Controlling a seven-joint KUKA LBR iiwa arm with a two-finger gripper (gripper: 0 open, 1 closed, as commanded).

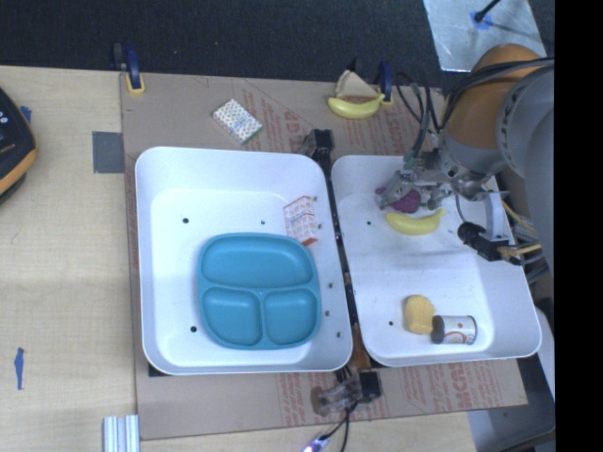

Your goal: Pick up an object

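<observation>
You see the worktop [57, 252] spread under a cardboard sheet [283, 102] that carries two white bins side by side. The left bin [160, 172] holds a blue divided plate [258, 288] lying flat toward its near side, and a small red-and-white packet [301, 219] leaning on the bin's right wall just above the plate. The right bin [490, 337] is where the arm [509, 111] reaches in, grey with its orange band showing at the upper right. The tool [415, 185] hangs low over the far end of that bin, right over a purple object [407, 199] and touching or nearly touching it. You cannot tell from this angle whether the tool is wide, narrow or gripping anything, since the wrist and cables cover it. Just beneath the purple object lies a yellow banana [415, 221], curved, resting on the bin floor. At the near end of the same bin, well apart from the tool, a yellow lump [418, 313] sits touching a small can [455, 329] that lies on its side.

Outside the bins, on the cardboard beyond them, you have a second banana [354, 106] beside a blue clamp [384, 75], and further left a small patterned packet [236, 120]. A black-and-orange device [14, 149] sits at the worktop's left edge.
</observation>
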